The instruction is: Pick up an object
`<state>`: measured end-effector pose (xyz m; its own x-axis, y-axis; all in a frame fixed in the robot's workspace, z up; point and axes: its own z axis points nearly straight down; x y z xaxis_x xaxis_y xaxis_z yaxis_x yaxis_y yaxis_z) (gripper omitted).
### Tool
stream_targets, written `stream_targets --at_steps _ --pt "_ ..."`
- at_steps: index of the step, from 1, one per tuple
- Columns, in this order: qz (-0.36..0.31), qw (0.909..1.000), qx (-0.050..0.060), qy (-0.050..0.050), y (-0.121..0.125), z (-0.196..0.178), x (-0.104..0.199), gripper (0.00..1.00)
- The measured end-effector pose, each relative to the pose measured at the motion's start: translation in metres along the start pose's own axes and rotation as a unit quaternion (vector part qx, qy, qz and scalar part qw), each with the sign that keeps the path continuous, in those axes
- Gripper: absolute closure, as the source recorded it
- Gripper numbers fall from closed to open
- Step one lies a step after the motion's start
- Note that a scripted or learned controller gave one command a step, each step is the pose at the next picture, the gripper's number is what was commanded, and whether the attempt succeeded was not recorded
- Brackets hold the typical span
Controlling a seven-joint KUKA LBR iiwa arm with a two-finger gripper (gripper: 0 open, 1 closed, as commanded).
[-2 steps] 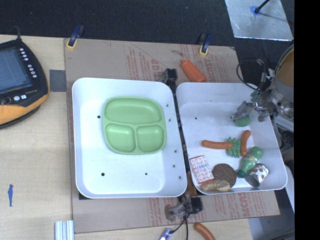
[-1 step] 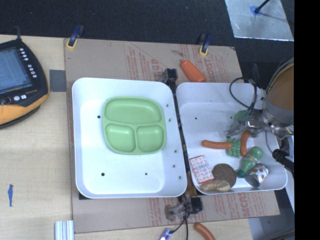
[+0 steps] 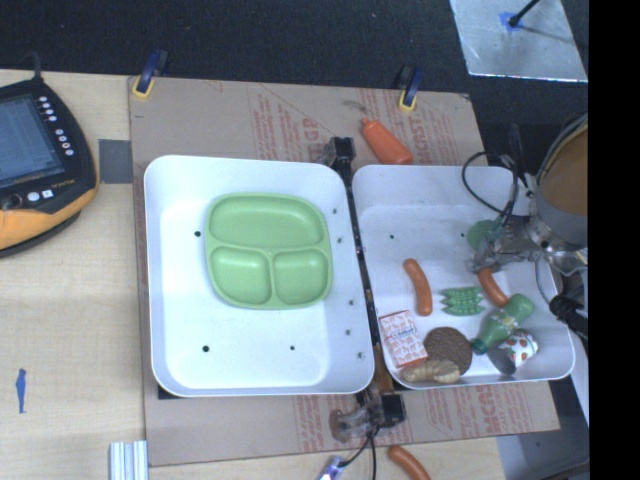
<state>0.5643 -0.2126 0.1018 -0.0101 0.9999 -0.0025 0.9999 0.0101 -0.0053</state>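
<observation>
With the gripper [image 3: 497, 256] low at the right bin's [image 3: 420, 183] 3 o'clock, jaw state untellable, centre squarely over 1 sausage [image 3: 417, 285] before closing.

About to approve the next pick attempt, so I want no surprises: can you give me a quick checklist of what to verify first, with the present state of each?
1. End effector over the right bin: ok, it sits at that bin's right side.
2. Target within reach: ok, the orange sausage piece lies just below the end effector.
3. Something already held: cannot tell, the tip is too small and cluttered to read.
4. Crowding near the target: not ok, the green toy and the green bottle lie close by.
5. Left bin ready to receive: ok, it holds a green divided plate, upright and flat.
6. Cables near the arm: cannot tell whether they would snag.
</observation>
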Motion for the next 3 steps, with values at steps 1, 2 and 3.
stream_targets --at_steps 1,2,3 --pt "0.001 1.0 -0.002 0.0 -0.001 -0.055 0.041 1.0" --pt "0.002 1.0 -0.002 0.0 0.044 0.009 0.088 1.0" --pt "0.003 1.0 -0.002 0.002 0.041 -0.092 0.165 1.0"
